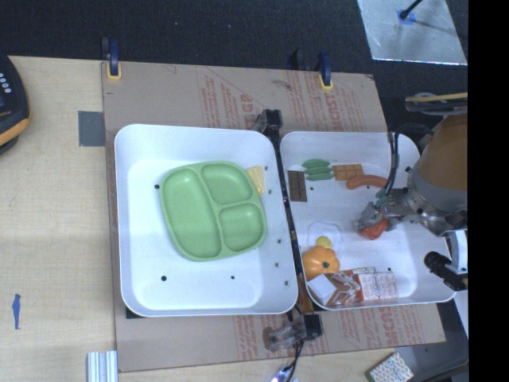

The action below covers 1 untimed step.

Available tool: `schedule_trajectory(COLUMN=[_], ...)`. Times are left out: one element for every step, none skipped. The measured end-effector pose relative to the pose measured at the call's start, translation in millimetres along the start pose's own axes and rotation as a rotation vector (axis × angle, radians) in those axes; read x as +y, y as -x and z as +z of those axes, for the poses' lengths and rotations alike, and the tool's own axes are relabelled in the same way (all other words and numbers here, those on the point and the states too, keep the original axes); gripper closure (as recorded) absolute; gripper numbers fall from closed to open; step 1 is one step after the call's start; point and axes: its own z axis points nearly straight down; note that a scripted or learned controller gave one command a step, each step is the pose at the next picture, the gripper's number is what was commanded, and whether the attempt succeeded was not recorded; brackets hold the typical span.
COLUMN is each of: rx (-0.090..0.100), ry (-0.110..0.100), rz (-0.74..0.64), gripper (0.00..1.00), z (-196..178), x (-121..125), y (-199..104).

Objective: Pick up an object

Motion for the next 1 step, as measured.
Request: schedule_trajectory(rx=[0.002], ry=[0.013], rz=[-0.007], gripper=[1.0], z=[-96.0], x=[51.7], y=[-106.9])
